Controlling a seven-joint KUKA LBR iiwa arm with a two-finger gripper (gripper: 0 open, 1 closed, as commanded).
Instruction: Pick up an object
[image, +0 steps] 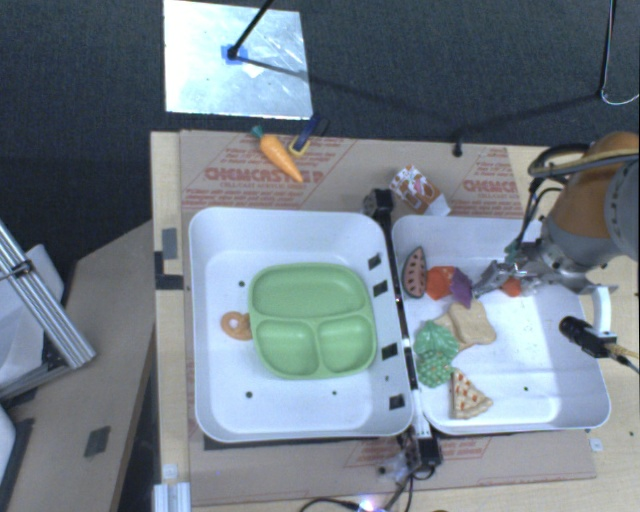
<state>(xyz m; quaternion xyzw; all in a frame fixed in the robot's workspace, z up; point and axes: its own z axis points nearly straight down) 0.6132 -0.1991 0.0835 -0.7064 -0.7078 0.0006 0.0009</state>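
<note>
Small red-orange piece (512, 288) in the right white bin (575, 400), towards its far right part, just beside the gripper (493, 279) and partly hidden by it. Reaching in from the right, low over the bin; impossible to tell whether open or closed, or whether anything is held. Just left of the gripper tip, a purple toy piece (461, 289) touching a red-orange toy vegetable (441, 282), then a watermelon slice (414, 270) standing close to the bin's left wall. Nearer the camera, a slice of toy bread (471, 325), with green leafy toy pieces (435, 352) touching its left side, and a pizza slice (467, 394) near the front edge. In the left white bin (215, 400), a green divided plate (310, 320) lying flat in the middle, three compartments, with an orange pretzel-like ring (236, 325) just beside its left rim. Beyond the bins, on the cardboard sheet (480, 165), a toy carrot (279, 156) and a small printed carton (415, 188), well apart. Farther back, a shiny foil square (238, 60).
</note>
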